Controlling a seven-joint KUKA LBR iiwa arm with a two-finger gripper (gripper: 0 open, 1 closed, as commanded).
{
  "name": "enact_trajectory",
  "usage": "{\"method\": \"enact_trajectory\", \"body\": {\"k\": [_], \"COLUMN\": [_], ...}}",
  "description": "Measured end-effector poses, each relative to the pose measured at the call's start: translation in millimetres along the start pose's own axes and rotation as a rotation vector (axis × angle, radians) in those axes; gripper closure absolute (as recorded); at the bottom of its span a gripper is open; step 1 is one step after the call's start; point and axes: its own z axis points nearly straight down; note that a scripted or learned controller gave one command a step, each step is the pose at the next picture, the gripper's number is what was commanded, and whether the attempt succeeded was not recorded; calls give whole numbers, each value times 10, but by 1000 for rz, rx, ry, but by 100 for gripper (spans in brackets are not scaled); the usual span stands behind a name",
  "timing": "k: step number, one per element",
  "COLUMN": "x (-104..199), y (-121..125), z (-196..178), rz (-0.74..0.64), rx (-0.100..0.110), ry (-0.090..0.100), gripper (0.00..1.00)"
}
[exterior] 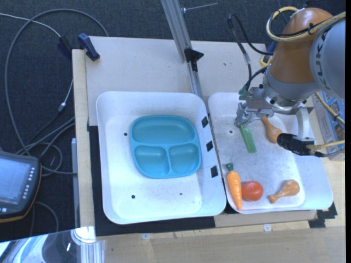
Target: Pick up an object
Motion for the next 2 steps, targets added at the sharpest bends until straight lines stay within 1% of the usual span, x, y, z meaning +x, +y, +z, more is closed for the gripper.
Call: {"method": "enact_trajectory", "body": {"k": [1,2], "x": [567,1155], "y": [76,123], "z": [53,-135], "rz": [-1,-2], "rx": [-1,-5], "ry": [-1,-1], "gripper": [100,100]}}
